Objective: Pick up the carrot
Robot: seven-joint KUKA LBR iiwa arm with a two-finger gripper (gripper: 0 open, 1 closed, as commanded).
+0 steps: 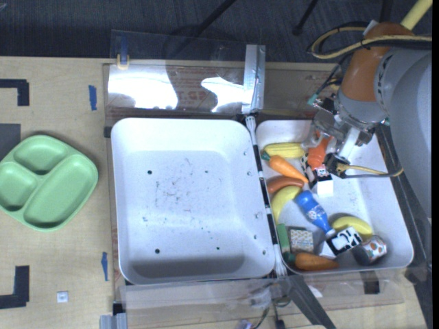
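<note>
1. Hand. The hand (pixel 317 163) sits over the upper part of the right-hand shallow white bin (pixel 394 204), with the grey arm reaching in from the right. I cannot tell whether the hand is open or closed. A short orange-red piece (pixel 316 154) shows right at the hand, and I cannot tell whether it is gripped.

2. Target. The orange tapered carrot (pixel 287 166) lies in the same bin near its left wall, just left of the hand and apart from it.

3. Obstructions.
- A yellow banana-shaped piece (pixel 284 149) lies just above the carrot.
- A brownish-orange curved piece (pixel 280 183) lies just below the carrot, with a yellow rounded piece (pixel 284 199) under that.
- A blue plastic bottle (pixel 313 210) lies slantwise near the middle of the bin.

4. Lower part of the bin. I see a second yellow banana (pixel 351 223), a black-and-white block (pixel 343 240), a small printed can (pixel 371 250) and a patterned square tile (pixel 300 238). A thin green stick (pixel 282 235) lies by the left wall, and a second orange tapered piece (pixel 315 261) lies against the near wall.

5. Surroundings. The left-hand shallow white bin (pixel 137 142) adjoins the right-hand one. A pale green divided plate (pixel 44 180) rests on the wooden worktop (pixel 48 94), well apart to the left of both bins.
</note>
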